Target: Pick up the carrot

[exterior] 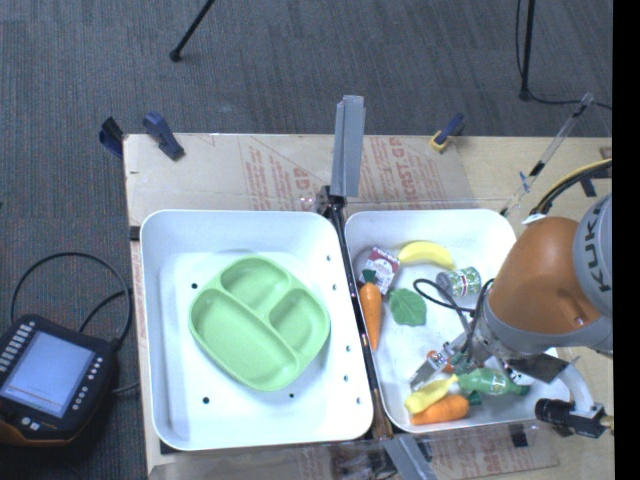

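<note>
While the carrot (371, 312) is lying along the right bin's (500, 226) left wall, I'm seeing the end effector (437, 365) hovering low nearby (can't tell its grip state), beside yellow stuff.

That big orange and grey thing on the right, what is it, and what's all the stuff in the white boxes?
It is a robot arm, seen by a camera looking down from above the bench. At its end is a grabbing tool, low in the right white bin. I cannot tell if it holds anything. That bin has toy food: a long orange carrot by the left wall, a yellow banana, a green leaf. The left white bin holds a light green divided plate.
</note>
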Controlling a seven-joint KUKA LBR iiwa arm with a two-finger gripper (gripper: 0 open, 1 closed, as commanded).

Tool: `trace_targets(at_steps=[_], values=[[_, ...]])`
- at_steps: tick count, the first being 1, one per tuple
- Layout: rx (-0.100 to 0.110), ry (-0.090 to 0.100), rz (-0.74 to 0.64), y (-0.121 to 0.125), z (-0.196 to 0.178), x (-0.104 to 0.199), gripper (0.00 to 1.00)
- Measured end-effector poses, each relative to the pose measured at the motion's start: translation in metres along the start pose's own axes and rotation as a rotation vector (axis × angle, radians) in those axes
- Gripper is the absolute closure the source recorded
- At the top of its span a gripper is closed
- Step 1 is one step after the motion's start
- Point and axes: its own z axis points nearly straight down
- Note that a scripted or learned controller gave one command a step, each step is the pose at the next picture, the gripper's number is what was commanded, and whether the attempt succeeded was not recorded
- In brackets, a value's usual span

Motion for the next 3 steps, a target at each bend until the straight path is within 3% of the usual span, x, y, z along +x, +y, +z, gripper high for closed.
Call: trace_targets(at_steps=[1,2,3], values=[[0.001,0.001,-0.333,0.008,0.0,0.026,0.0],[0.002,0.002,-0.296,0.012,0.001,0.034,0.0],[-0.001,-0.002,-0.277,0.021,-0.063,-0.034,0.0]])
